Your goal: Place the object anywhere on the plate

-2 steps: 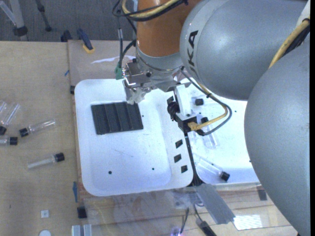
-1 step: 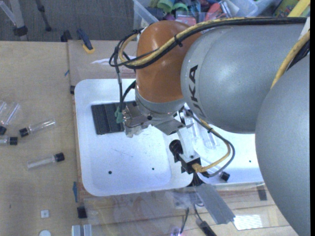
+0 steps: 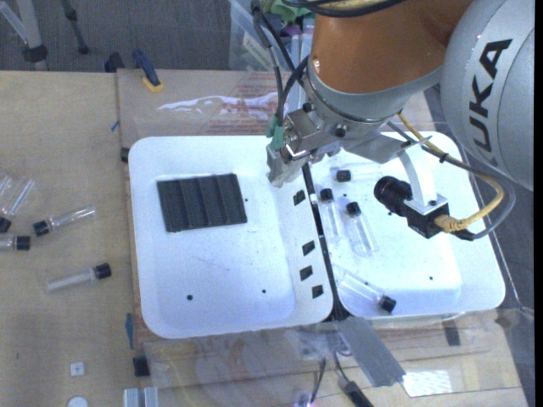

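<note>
Gripper (image 3: pixel 280 170): you are watching it hang at the left bin's (image 3: pixel 153 303) 2 o'clock edge; I cannot tell its state, nor whether it is carrying anything.
Plate (image 3: pixel 202 201): the dark ribbed slab is sitting bare at 10 o'clock in that bin.
Vials (image 3: pixel 355 227): they are lying in the right bin (image 3: pixel 458 287) (likely the objects).
Progress: nothing is resting on the plate; placing is remaining.

A pale wooden bench top (image 3: pixel 59 125) fills the left side, its surface evenly lit. Beyond its far edge lies grey carpeted floor (image 3: pixel 153 15), where thin metal stand legs (image 3: pixel 25 24) rest at the upper left. A clear plastic storage box (image 3: pixel 259 15) sits past the bench near the top centre. A blue clamp (image 3: pixel 146 68) grips the bench's far edge
</note>
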You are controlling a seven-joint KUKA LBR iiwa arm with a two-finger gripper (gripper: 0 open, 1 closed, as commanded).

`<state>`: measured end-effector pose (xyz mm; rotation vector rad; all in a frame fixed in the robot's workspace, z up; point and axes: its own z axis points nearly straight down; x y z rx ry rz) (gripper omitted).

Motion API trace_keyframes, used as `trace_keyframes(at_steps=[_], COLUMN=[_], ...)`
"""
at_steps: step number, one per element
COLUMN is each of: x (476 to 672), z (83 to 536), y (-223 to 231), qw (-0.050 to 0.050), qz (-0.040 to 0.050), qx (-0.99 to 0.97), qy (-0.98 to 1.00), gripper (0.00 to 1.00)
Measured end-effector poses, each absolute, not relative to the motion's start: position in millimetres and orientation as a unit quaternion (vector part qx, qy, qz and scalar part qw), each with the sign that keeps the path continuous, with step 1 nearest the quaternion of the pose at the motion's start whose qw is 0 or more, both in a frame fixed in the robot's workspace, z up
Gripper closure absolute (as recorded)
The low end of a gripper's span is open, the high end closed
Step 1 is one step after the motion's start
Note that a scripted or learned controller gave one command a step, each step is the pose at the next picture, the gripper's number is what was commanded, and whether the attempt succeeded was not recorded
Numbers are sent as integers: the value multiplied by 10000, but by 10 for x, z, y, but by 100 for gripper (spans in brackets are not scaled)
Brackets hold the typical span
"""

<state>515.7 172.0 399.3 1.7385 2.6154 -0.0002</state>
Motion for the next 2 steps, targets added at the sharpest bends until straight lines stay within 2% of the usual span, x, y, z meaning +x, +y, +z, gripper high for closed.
trace_keyframes(at_steps=[1,2], x=[4933,5449], z=[2612,3764], y=[2044,1242], qw=[-3,4], qz=[-7,-3], qx=[6087,6501], qy=[7934,7598], gripper=[100,100])
